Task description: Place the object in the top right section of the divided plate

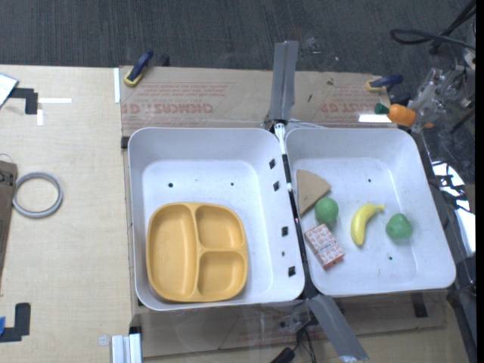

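1. Yellow divided plate (pixel 198 252) lies flat in the left bin (pixel 144 172), toward its near-left corner. It has one big section on the left & two small ones on the right.
2. Top-right section (pixel 219 229) shows bare yellow.
3. Loose objs are all in the right bin (pixel 423 169), well apart from the plate. The task names no one thing, so can't tell which is meant.
4. In that bin:
   - brown wedge (pixel 310 189) by the left wall
   - green ball (pixel 327 209) touching the wedge's lower edge
   - small patterned box (pixel 324 246) just below the ball
   - banana (pixel 364 221) mid-bin
   - 2nd green fruit (pixel 398 226) just right of the banana
5. Gripper (pixel 437 93) is a blurred grey shape past the right bin's far-right corner, w/ an orange piece (pixel 401 113) beside it. Can't tell if the claw is spread or pressed together; nothing seen pinched.
6. Writing: cardboard sheet (pixel 197 97) under the bins has red print on both halves, upside down from the cam & too blurred to read for sure. Box print is too small to read.
7. Misc: tape roll (pixel 36 193) on the wood bench at left; blue-yellow clamps (pixel 140 66) on the cardboard's far edge.
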`<state>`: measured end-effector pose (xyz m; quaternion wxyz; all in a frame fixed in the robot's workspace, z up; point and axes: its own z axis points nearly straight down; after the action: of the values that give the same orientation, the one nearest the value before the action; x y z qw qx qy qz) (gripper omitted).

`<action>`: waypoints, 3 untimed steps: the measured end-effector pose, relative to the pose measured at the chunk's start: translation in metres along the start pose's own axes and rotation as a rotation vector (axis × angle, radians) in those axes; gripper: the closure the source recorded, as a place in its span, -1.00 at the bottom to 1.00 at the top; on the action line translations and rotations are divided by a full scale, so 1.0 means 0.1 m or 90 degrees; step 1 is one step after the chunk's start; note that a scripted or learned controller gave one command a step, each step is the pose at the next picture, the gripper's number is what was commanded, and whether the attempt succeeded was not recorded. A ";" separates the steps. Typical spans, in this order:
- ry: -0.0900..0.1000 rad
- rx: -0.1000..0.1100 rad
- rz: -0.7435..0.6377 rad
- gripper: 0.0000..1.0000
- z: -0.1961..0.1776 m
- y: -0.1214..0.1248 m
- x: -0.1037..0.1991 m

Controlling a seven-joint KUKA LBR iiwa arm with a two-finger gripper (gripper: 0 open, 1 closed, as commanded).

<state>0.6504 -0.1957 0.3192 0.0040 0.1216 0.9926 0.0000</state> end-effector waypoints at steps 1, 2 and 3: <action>0.002 0.000 -0.017 1.00 -0.65 0.48 0.26; 0.003 -0.002 -0.359 1.00 0.88 0.64 0.43; 0.001 -0.001 -0.407 1.00 0.84 -0.22 -0.15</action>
<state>0.6600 -0.2203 0.2355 0.0031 -0.1962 0.9805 -0.0005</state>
